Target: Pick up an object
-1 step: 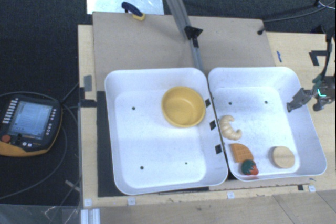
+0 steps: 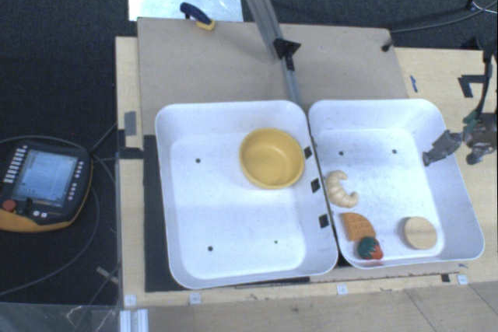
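The right bin [image 2: 373,117] holds a cream croissant-shaped piece [image 2: 340,188], an orange wedge [image 2: 357,225], a small red and green item [image 2: 369,248] touching the wedge, and a round tan disc [image 2: 419,233]. A yellow bowl [image 2: 271,158] stands upright at the back right of the left bin [image 2: 187,167]. My gripper [image 2: 453,153] hangs over the right bin's right rim, above and behind the disc. Its fingers are spread open with nothing between them.
A grey slanted pole [image 2: 261,4] ends in a black clamp just behind the seam between the bins. A blue and yellow clamp [image 2: 196,14] sits at the board's back left. A teach pendant [image 2: 39,184] lies on the floor to the left.
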Controlling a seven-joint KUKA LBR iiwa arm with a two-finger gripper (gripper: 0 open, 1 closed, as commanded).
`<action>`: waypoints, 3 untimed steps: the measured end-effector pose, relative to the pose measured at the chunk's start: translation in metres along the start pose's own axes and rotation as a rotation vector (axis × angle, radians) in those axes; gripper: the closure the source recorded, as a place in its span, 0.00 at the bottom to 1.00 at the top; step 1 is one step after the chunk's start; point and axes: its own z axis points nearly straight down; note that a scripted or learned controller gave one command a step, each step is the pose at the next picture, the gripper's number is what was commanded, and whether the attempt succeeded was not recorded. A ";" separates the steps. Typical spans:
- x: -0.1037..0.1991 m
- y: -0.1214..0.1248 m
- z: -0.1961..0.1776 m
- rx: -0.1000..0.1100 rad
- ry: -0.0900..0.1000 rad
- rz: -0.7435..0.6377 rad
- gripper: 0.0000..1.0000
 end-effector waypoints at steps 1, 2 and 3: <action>0.002 0.000 0.042 0.003 0.001 0.000 0.00; -0.008 -0.003 0.091 0.004 0.001 0.001 0.00; -0.012 0.000 0.152 0.004 0.001 0.000 0.00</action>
